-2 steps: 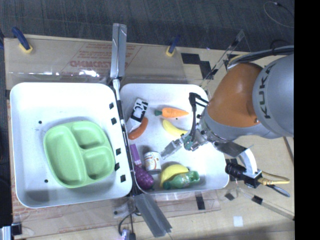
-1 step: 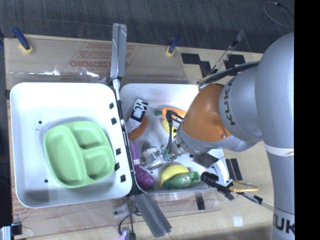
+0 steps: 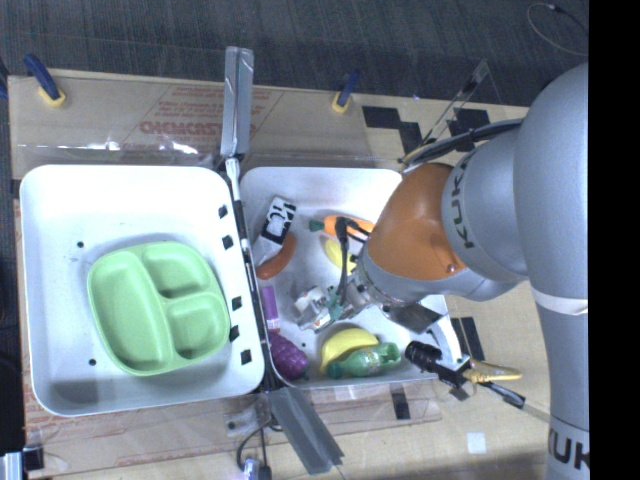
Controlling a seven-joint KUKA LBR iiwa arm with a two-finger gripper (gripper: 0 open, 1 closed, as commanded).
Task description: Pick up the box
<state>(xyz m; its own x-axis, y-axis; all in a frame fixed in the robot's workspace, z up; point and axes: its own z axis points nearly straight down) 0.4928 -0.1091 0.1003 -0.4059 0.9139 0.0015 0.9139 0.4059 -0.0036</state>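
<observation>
One fixed camera looks down at a slant over the bench (image 3: 300, 103), both bins (image 3: 40, 268) framed mid-picture.

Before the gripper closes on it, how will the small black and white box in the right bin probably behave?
The box looks like thin printed carton, so probably light and easily dented. It lies tilted near the bin wall, beside a brown sausage-shaped toy, so a push may slide or turn it. Its flat faces should not roll.
</observation>
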